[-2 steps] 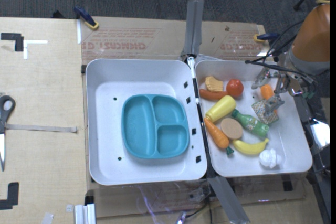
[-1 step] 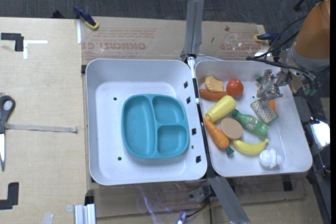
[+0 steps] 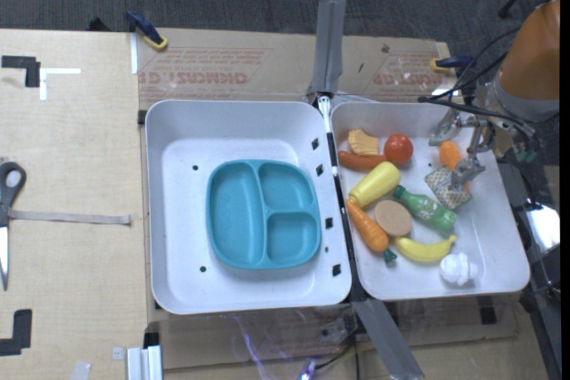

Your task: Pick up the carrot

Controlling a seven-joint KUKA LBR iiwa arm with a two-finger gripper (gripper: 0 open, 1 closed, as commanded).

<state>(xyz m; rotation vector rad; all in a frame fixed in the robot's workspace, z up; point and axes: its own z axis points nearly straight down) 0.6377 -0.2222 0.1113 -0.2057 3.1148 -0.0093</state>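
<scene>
So, the carrot (image 3: 367, 225) is lying in the right bin (image 3: 492, 273), hard up against the bin's left wall, just in front of the yellow bottle (image 3: 374, 181) and touching or nearly touching the round tan disc (image 3: 392, 217); its green tip points toward the banana (image 3: 425, 248); it lies at a slant, thick end toward the back and the divider.

We reckon the step in hand is the approach, since the gripper (image 3: 465, 157) hangs over the far right-back part of that bin, well apart from the carrot; to do this well we want to travel across the bin above the pile, not through it, because the green bottle (image 3: 426, 208) and the tomato (image 3: 398, 148) sit between; then we turn the wrist so the fingers straddle the carrot across its narrow width, not along its length; we aim for the thick orange middle, clear of the wall on one side and the disc on the other; that gap looks tight, so a finger could land on the disc or the rim.

As for the pose: the arm (image 3: 533, 58) reaches in from the right, orange band up high, wrist pointing down; the gripper sits near a small orange thing (image 3: 450, 155) and a patterned packet (image 3: 444, 186); honestly we can't tell whether the pincer is wide or narrow, and we can't see anything held in it.
</scene>
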